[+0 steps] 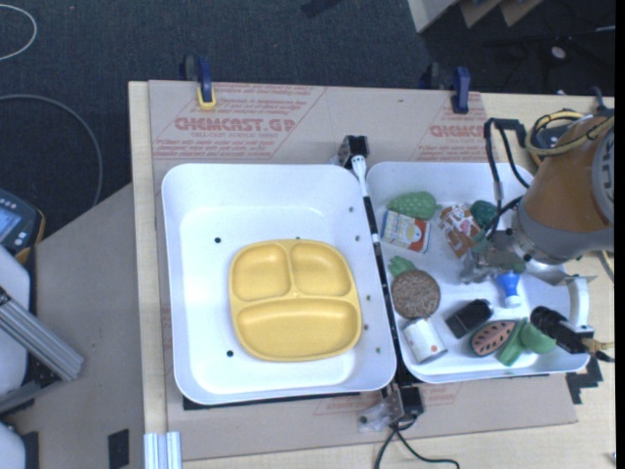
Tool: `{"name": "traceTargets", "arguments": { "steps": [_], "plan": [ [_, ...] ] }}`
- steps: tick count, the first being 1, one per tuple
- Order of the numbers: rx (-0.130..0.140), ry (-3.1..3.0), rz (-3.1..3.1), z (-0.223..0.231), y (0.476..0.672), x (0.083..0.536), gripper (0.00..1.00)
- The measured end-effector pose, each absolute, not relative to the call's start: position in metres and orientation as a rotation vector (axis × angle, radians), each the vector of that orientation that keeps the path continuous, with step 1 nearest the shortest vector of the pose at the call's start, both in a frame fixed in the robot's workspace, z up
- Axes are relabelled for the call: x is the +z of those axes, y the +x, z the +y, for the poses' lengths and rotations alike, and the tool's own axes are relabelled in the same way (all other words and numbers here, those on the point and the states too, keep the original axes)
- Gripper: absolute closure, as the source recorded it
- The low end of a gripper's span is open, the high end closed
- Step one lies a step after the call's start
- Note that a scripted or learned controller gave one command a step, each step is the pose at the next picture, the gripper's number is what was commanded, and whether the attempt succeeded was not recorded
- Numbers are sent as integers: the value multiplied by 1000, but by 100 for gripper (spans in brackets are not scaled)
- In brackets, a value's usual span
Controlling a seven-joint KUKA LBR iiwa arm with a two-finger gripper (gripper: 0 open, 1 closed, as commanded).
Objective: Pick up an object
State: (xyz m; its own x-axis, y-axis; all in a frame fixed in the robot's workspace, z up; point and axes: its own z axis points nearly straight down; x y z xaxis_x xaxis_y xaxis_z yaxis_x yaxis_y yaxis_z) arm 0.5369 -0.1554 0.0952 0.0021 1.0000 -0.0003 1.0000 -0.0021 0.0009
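Bench front edge (293,428): nearest the camera, bare wood with a cable trailing off below the bins.
Left bin (195,291): shallow, white, on the left half of the bench.
Yellow tray (293,299): three compartments, lying flat in the middle of the left bin.
Right bin (420,172): white, touching the left bin along its inner wall, crowded with small items.
Brown disc (416,294): round and speckled, near the right bin's left wall.
White cylinder (425,340): on its side just below the brown disc, at the bin's front rim.
Small carton (404,231): white with red print, above the disc, beside a green textured piece (412,204).
Black block (469,316): right of the disc, next to a reddish oval piece (490,337).
Green piece (516,345): at the front right corner, touching the reddish oval.
Arm (571,198): grey with an orange band, reaching in from the right over the right bin.
Gripper (485,257): low over the bin's middle, among the objects by a blue-tipped item (509,286); whether it is apart or together, I cannot tell.
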Motion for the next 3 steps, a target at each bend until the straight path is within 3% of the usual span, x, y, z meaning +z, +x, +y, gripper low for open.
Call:
{"name": "traceTargets", "arguments": {
  "steps": [1,2,3],
  "plan": [
    [15,2204,2230,-48,541,191,100],
    [13,2210,2226,-2,478,296,100],
    [-9,2218,2238,82,477,219,100]
  ]
}}
